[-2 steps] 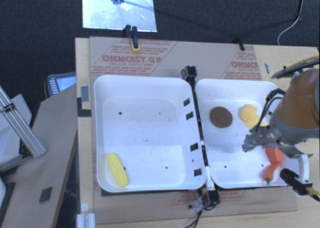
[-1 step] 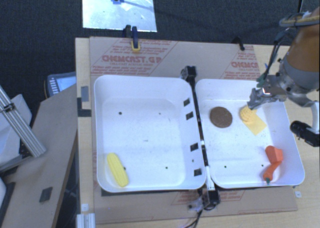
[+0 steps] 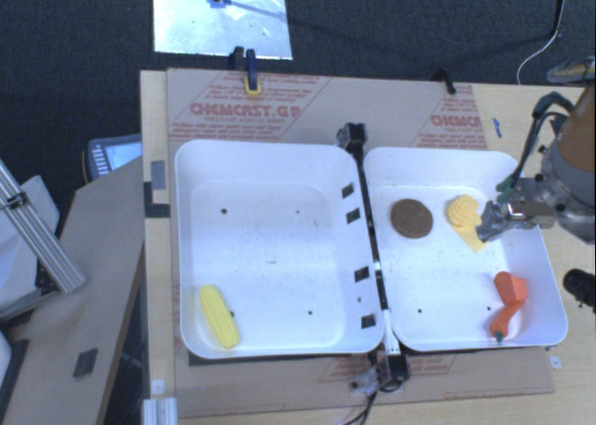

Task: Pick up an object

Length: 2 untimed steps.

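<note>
Hand (image 3: 492, 225) over yellow cheese wedge (image 3: 465, 215)

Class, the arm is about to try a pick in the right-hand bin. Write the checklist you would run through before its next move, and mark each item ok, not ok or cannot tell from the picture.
1. Gripper is over the right bin: ok, it sits at the right edge of the yellow piece.
2. Fingers open or shut: cannot tell, too small and blurred.
3. Anything held between the fingers: cannot tell.
4. Target free of neighbours: ok, the brown disc lies apart to its left and the orange carrot lies nearer the front corner.
5. Yellow corn out of the way: ok, it lies in the left bin.
</note>
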Motion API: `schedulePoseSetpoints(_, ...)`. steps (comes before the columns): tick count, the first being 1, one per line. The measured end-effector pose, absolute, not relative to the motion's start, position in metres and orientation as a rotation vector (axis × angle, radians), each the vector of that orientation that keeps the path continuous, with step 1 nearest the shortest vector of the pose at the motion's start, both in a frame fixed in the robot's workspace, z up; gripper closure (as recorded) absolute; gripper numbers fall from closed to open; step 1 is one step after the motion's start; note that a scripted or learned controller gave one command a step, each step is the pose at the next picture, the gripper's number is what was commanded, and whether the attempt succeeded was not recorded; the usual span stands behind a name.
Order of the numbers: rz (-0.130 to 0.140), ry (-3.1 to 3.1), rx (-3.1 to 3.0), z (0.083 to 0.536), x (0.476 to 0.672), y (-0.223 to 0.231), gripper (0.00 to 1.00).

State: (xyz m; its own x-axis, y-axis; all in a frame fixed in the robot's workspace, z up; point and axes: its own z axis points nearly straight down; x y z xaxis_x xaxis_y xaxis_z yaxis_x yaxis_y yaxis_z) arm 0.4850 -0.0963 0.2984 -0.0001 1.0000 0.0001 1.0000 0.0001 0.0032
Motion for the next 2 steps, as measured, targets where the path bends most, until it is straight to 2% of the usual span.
schedulePoseSetpoints(1, 0.004, 2.233, 2.209, 0.285, 0.515, -0.029, 1.0)
schedulePoseSetpoints(2, 0.012, 2.233, 2.204, 0.318, 0.561, 0.068, 1.0)
